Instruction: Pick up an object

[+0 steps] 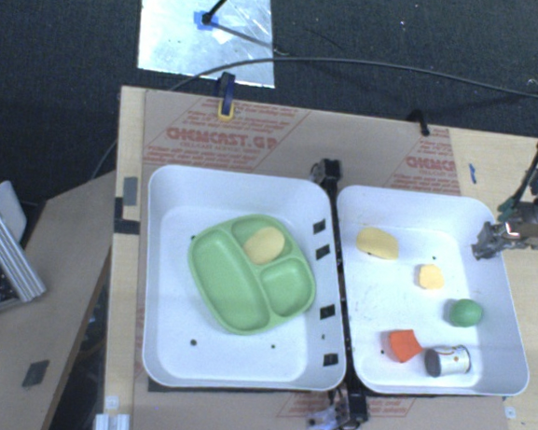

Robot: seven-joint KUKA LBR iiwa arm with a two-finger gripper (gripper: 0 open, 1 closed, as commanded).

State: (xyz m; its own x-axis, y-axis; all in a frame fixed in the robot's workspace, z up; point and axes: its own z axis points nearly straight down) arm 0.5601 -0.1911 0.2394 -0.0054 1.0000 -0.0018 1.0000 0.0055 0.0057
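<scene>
Your pincer [487,243] sits at the far right rim of the right bin [500,304], above the edge, with nothing between its tips that you can see. Whether it is spread or closed you cannot tell; it is too small and blurred here.

Right bin contents: a yellow oval lump [377,243] near the upper left, a small yellow cube [430,277] mid bin, a green ball [465,313] towards the right wall, an orange block [404,345] low down, and a small metal can [449,360] lying on its side just beside the block. All are apart except the block and can, which sit very close.

Left bin [177,248] holds a green divided tray [235,286] with a yellow lump [264,245] in its upper compartment.

Nearest picks are probably the cube and the ball. The cube looks light, maybe foam, with flat sides; close on two opposite faces and it should hold. The ball is likely to roll or squirt out, so grip across its middle. The can looks slick and will probably roll; take it across the body, not the ends. The orange block looks stiff and easy, but the can crowds one side. The oval lump looks soft; take it across the narrow width.

No object is lifted yet.
</scene>
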